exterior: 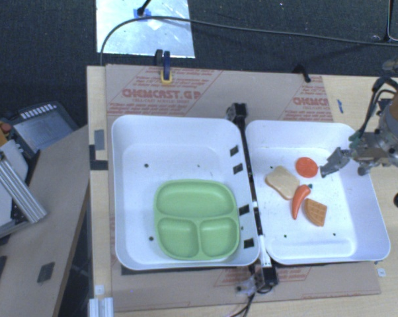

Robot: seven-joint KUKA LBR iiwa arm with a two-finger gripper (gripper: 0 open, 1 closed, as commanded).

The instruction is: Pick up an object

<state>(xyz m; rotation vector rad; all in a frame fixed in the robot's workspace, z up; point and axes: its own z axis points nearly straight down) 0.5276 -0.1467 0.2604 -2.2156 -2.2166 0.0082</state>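
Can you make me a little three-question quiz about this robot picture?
1. True or false: the pale green three-part plastic plate lies in the right white bin.
2. Which thing lies nearest the end effector? A) the round orange-red toy tomato B) the tan toy bread slice C) the orange waffle-patterned cracker
3. Fill in: the long red-orange toy pepper lies between the bread slice and the ____.

Key: 1 false, it lies in the left white bin. 2 A. 3 cracker.
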